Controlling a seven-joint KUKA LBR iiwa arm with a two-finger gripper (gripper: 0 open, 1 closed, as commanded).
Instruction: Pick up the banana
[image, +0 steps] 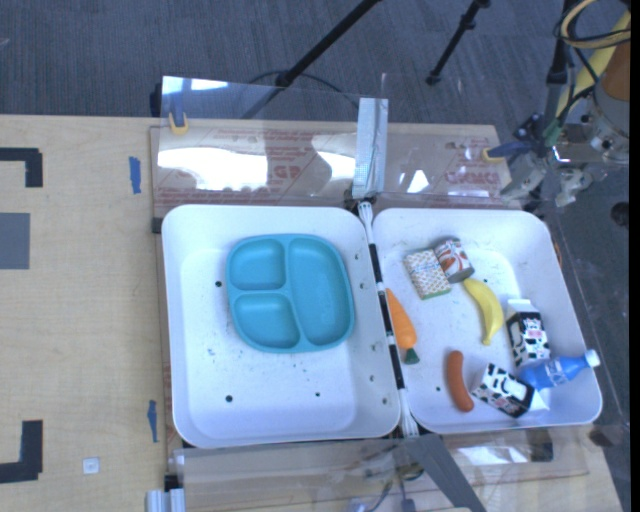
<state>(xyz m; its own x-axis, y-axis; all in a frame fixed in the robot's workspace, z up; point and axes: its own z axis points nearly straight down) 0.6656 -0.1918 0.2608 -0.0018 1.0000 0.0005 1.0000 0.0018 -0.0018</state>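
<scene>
You are looking down on 2 white bins sitting side by side. The left bin is holding a blue plate with 3 compartments. The right bin is holding the banana, which is lying right of the bin's middle, curving from upper left to lower right. Just up-left of it, a small patterned packet is lying against a small carton. A carrot is resting along the bin's left wall, and a sausage is lying near the front. Right of the banana, a cow-print carton is standing, with a blue bottle and another cow-print carton below it. The gripper is hovering at the upper right, beyond the bin's far corner and well apart from the banana; you cannot tell how it is set.
</scene>
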